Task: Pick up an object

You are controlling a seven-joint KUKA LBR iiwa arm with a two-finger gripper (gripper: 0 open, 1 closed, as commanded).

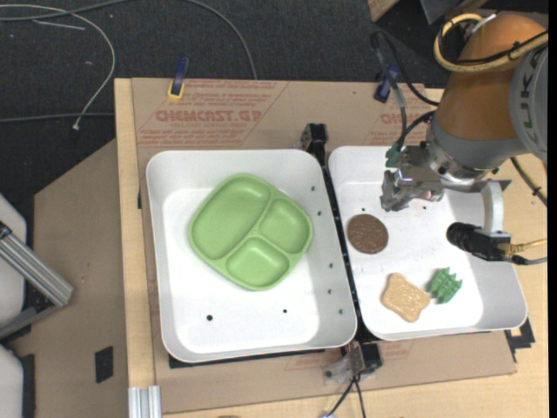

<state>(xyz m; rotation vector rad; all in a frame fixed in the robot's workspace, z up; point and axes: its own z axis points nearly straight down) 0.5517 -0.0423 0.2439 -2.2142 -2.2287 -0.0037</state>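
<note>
In the right bin [487,316] lie a round brown cookie [368,233], a tan slice of toast [406,297] and a small green leafy piece [445,285]. My gripper [396,197] hangs over the upper part of that bin, just up and right of the cookie, with nothing visible between its fingers. The grey arm with its orange band [483,72] comes in from the upper right.
The left bin [174,320] holds a green divided plate [251,231]. A black clamp [314,137] sits at the top of the divider between the bins. A black cylindrical part [474,239] of the arm projects over the right bin's right side.
</note>
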